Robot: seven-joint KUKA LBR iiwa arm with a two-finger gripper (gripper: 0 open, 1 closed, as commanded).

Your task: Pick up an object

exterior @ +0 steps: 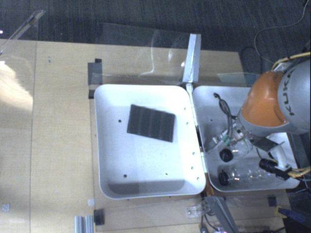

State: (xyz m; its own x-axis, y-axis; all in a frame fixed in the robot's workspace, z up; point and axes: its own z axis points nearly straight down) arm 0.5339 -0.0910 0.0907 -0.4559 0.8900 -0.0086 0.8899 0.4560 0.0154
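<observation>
Pick looks unfinished: gripper [232, 141] low in the right bin [206, 106] among clear items with black caps [225, 155], grip state can't tell, nothing visibly lifted; dark ridged pad [151, 123] lies at 9 o'clock, left bin [146, 178].

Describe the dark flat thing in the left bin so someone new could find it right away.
Start at the left white bin, the one away from the arm. In its upper half lies a dark ribbed rectangular pad, flat and slightly tilted. Nothing else that large and dark rests on that bin's floor.
</observation>
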